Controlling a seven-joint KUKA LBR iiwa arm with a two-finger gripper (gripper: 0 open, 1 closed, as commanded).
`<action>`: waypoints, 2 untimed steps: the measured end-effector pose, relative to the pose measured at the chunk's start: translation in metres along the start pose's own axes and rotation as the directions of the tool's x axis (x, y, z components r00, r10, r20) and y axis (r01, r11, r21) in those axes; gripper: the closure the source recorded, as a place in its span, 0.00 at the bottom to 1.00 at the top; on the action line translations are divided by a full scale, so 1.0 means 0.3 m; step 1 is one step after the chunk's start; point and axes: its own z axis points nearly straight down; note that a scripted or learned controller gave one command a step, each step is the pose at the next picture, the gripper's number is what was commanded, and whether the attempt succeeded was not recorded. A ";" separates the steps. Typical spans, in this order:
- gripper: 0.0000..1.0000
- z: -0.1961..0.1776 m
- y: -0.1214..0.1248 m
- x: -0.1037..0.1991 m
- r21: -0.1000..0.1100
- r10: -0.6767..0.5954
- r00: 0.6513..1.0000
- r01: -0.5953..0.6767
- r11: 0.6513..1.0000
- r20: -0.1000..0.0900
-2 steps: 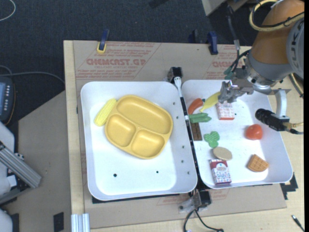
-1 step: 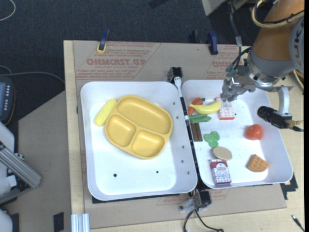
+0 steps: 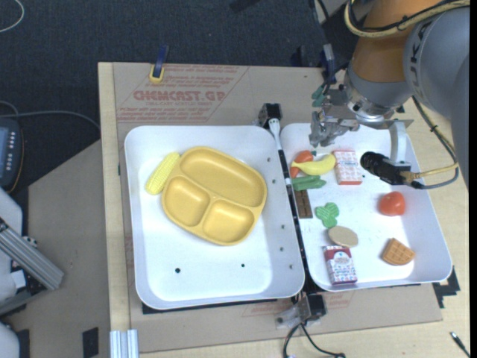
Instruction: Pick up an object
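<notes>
In the right shallow white bin (image 3: 425, 230), nearest the camera, a small red-and-white printed carton (image 3: 340, 265) lies flat by the front rim. To its right sits an orange wedge with a waffle grid (image 3: 396, 253). Just behind the carton rests a smooth tan oval piece (image 3: 343, 236), touching a ruffled green leafy piece (image 3: 326, 214). A glossy round red tomato (image 3: 393, 203) sits apart from these, toward the right wall.

Farther back, a flat brown strip (image 3: 303, 203) lies along the left wall, with a slim green pod (image 3: 309, 184) across its far end. Behind the pod comes a curved yellow plastic banana (image 3: 315, 166), pressed between a small red-orange piece (image 3: 302, 157) and a white box with red print (image 3: 347, 167).

The gripper (image 3: 322, 135) hangs directly above the banana at the bin's far left corner, crowded by those neighbours. Whether it is open or closed cannot be told, and nothing can be seen held in it.

The left shallow white bin (image 3: 216, 267) holds a smooth yellow three-compartment plate (image 3: 214, 194), with a bumpy yellow corn cob (image 3: 162, 172) against the plate's left edge. Both bins rest on a tan cardboard sheet with red lettering (image 3: 186, 95).
</notes>
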 end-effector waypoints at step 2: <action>1.00 0.002 0.116 0.184 0.000 0.004 1.000 -0.004 1.000 0.002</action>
